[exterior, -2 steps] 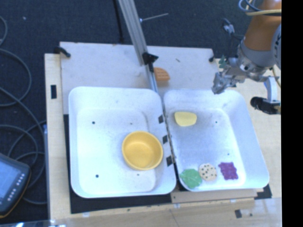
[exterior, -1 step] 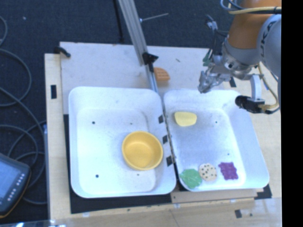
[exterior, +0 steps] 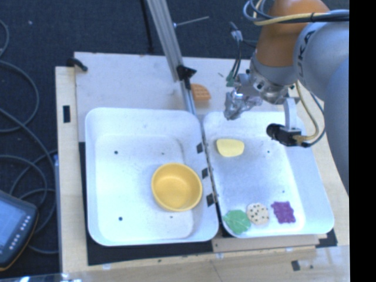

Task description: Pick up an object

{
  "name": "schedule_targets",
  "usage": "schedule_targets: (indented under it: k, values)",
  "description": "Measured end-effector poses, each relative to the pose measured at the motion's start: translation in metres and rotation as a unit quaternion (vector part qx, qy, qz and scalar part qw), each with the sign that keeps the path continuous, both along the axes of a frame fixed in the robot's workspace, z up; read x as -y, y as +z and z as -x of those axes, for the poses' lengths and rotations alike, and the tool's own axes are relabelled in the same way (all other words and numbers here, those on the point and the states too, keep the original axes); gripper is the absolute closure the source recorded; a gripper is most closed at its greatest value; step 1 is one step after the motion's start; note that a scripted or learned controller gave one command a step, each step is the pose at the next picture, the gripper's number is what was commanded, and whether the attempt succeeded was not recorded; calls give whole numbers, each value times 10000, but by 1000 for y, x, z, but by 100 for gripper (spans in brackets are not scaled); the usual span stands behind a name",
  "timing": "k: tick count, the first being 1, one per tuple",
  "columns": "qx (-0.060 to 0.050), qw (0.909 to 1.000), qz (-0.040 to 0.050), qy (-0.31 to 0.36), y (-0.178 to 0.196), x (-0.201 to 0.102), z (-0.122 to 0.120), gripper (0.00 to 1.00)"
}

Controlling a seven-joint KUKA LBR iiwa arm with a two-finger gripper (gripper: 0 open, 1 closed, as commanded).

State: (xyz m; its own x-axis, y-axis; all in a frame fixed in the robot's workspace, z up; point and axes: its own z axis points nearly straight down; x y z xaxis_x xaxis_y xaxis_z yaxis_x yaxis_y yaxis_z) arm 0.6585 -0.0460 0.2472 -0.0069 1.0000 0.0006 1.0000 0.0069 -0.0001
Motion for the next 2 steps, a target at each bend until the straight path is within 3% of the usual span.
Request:
schedule_targets:
  k: [2]
  values:
    - [11, 10000, -11, 8, 4, -109, 15, 100]
